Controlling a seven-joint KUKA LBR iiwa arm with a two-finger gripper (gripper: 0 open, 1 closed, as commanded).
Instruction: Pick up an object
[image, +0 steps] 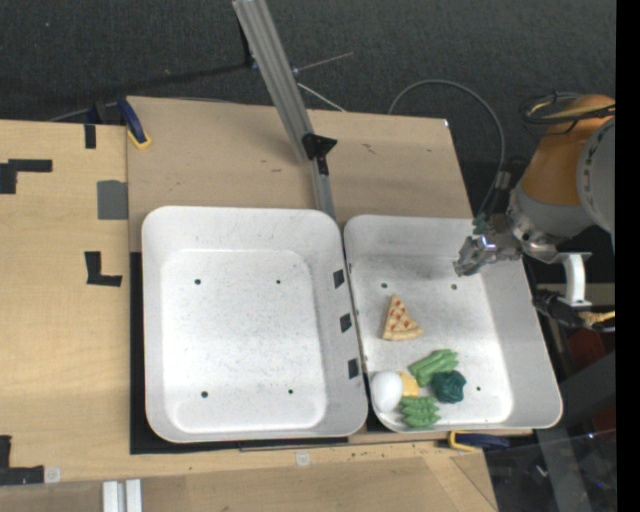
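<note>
Two shallow white bins (160, 300); grey arm's gripper (470, 258), finger state unclear, hovers at right bin's far edge. Best target: lone tan waffle-textured wedge (399, 320), descending squarely.

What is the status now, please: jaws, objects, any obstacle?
Gripper above right bin, far edge. Waffle slice lying apart, untouched. Green pieces, white egg crowded in near corner.

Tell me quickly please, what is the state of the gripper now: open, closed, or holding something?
Gripper: cannot be told; it is too small and blurred. It hangs over the right bin, apart from the waffle piece.
</note>
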